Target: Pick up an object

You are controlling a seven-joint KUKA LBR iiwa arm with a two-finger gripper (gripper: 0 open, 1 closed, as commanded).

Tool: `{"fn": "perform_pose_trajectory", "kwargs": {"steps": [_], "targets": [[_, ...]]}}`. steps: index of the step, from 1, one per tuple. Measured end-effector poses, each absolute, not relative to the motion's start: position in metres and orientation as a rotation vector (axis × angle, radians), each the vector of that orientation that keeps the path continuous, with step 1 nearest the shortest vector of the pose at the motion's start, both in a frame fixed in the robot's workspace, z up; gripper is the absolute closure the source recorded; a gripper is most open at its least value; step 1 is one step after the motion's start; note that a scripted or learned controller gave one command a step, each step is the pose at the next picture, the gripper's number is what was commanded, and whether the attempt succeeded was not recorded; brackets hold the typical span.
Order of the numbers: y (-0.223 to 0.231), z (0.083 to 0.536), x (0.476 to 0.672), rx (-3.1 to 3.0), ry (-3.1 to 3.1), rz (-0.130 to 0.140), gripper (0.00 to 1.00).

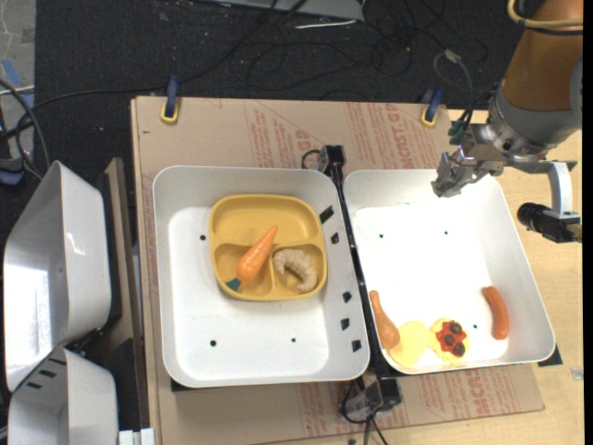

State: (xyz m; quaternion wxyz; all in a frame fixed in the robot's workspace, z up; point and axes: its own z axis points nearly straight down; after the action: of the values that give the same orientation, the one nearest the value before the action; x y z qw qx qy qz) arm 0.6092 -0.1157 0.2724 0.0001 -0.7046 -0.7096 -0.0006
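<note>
Bench: gripper, carrot, sausage.

Two glossy white plastic bins sit on a matt brown cardboard sheet printed with red lettering. A smooth yellow plastic divided plate holds a shiny orange plastic carrot. The arm's dull grey metal gripper hangs below a satin orange band.

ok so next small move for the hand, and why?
Probably move down-frame toward the sausage. The hand sits at the right bin's far rim, with nothing seen between its fingers, and that bin's toys all lie along the near edge.
</note>
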Motion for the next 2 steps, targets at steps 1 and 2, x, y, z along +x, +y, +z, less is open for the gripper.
{"fn": "perform_pose_trajectory", "kwargs": {"steps": [1, 2], "targets": [[-0.064, 0.268, 0.626, -2.214, -2.231, -0.003, 1.0], [-0.001, 0.256, 0.631, -2.21, -2.23, -0.001, 1.0]]}}
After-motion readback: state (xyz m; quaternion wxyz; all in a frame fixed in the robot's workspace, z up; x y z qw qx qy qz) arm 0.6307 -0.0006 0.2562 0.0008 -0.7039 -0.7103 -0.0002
